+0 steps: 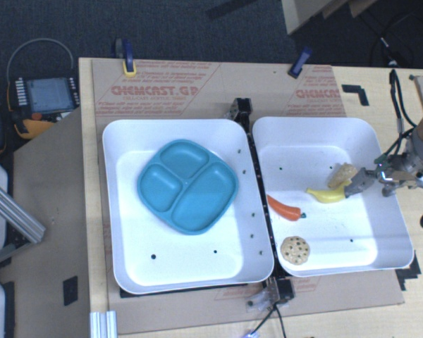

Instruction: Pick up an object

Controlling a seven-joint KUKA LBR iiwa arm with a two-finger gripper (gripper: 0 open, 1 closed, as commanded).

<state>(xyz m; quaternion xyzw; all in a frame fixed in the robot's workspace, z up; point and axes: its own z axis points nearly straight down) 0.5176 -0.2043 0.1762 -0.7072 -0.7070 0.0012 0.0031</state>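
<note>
Gripper (pixel 361 182) low over right bin (pixel 381 255), fingers' spread cannot be told; nothing seen held. Banana (pixel 325 195) just beside fingertips, pale lump (pixel 342 174) above it. Carrot (pixel 284 208), cookie (pixel 295 249) nearby. Blue plate (pixel 188 186) in left bin (pixel 127 259).

Grey metal gripper (pixel 361 182), dark cables

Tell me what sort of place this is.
Probably a robotics lab test bench. Two white bins sit side by side on a board, holding toy food like a banana and a cookie, with a gripper reaching in.
</note>
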